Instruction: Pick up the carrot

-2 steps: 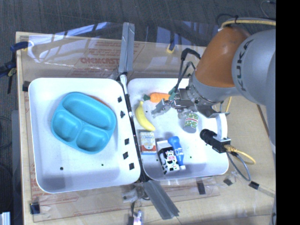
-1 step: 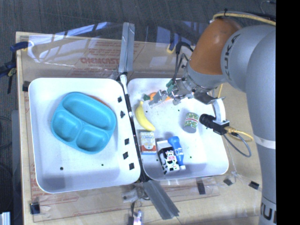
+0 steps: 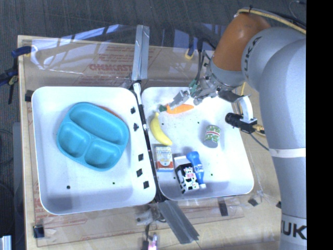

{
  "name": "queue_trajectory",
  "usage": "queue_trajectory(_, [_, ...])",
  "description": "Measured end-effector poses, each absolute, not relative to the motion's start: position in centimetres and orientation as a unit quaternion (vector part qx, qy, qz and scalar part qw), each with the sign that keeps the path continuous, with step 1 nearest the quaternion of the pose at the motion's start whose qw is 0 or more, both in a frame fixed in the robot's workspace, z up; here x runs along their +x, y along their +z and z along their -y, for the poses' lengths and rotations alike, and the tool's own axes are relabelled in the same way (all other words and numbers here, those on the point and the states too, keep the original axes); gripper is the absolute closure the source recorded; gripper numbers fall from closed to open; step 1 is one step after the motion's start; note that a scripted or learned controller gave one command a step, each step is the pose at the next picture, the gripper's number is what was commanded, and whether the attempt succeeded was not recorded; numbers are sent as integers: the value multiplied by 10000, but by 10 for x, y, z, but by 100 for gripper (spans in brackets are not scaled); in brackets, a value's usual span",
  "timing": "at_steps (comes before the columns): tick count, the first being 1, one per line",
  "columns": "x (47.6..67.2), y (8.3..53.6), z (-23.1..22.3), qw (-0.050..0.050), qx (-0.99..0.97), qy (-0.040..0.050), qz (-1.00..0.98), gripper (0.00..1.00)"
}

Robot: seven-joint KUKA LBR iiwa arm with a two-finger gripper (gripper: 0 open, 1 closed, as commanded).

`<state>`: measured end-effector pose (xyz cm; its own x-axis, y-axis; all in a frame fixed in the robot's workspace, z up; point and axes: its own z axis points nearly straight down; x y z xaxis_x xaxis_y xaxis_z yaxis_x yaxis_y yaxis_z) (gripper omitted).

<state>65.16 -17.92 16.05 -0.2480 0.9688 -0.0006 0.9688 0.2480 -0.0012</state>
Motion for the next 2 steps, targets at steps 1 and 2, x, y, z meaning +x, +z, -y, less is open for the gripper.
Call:
queue_trajectory(1, [657, 92, 185, 15, -6880, 8, 7258, 0])
queue_trajectory(2, [658, 183, 210, -14, -5780, 2, 8161, 0])
